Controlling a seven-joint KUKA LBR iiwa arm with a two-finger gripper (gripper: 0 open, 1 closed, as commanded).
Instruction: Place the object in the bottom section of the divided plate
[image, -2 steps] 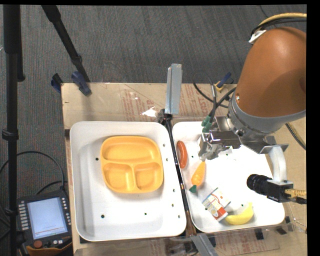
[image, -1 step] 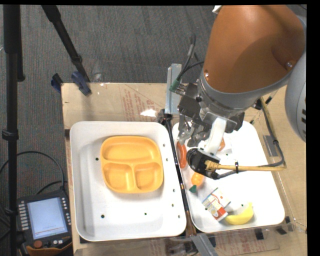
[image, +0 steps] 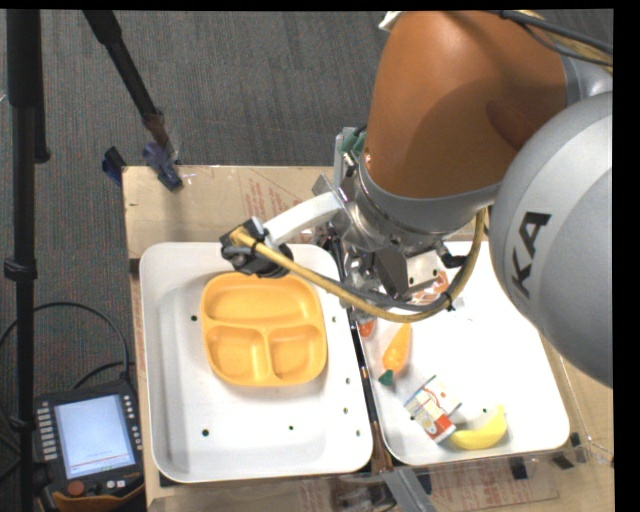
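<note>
- Yellow divided plate (image: 264, 330) lying in the left white bin (image: 180, 440), left of the frame's centre, with one long section across its upper side and two smaller sections along its lower side.
- Right white bin (image: 520, 360) at lower right holding an orange carrot-like object (image: 397, 348), a small carton (image: 432, 408) and a banana (image: 480, 431).
- Carrot-like object lying near the left wall of the right bin, just right of the divider between the bins, long axis running steeply from upper right down to lower left, green tip at the lower end.
- Gripper (image: 395, 290) low over the upper left corner of the right bin, beneath the bulky grey and orange wrist; state of the grip impossible to judge from this angle.
- Key relation: carrot-like object directly below the gripper in the frame, very close, possibly touching at its upper end; contact not resolvable here.
- Nothing visibly clamped, so no hold claimed.
- Likely candidate for the task's object: the carrot-like piece, being nearest; carton and banana lying well off toward the lower right corner.
- Target sections toward the left of the object, across the divider, in the lower half of the plate.
- Judged need for the coming move: a grasp across the short width of the steeply lying body, then a carry leftward over both bin walls.
- Risk judged: a slip along the tapered body, or a snag on the hose (image: 300, 270) looping across the plate's upper right edge.
</note>
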